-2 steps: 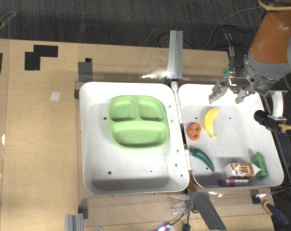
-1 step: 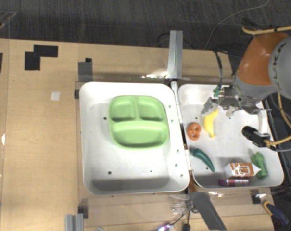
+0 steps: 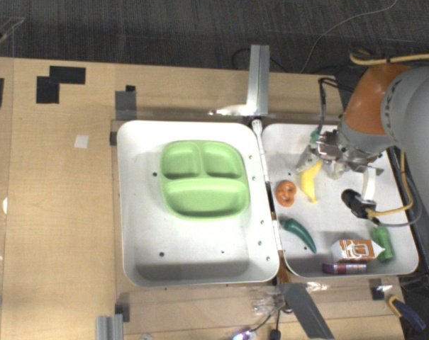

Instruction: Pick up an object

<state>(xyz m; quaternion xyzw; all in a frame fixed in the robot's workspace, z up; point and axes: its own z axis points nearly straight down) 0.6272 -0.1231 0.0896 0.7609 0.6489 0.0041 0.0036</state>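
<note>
The hand (image 3: 335,154), grip state unclear, hangs over the right bin (image 3: 405,261) on the wooden bench (image 3: 51,225).

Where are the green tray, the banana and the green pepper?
green tray (image 3: 203,178), camera view, on the ridge between its compartments.
banana (image 3: 310,183), camera view, mid-body.
green pepper (image 3: 299,232), camera view, middle of its curved body.

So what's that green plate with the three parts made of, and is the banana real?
The green plate looks like smooth moulded plastic: one even pale green colour, rounded edges and a soft sheen. The banana is probably a plastic toy, since its yellow is very flat and bright with no brown spots, but from this far I can't be sure. The white bin under the plate looks like plastic too.
</note>
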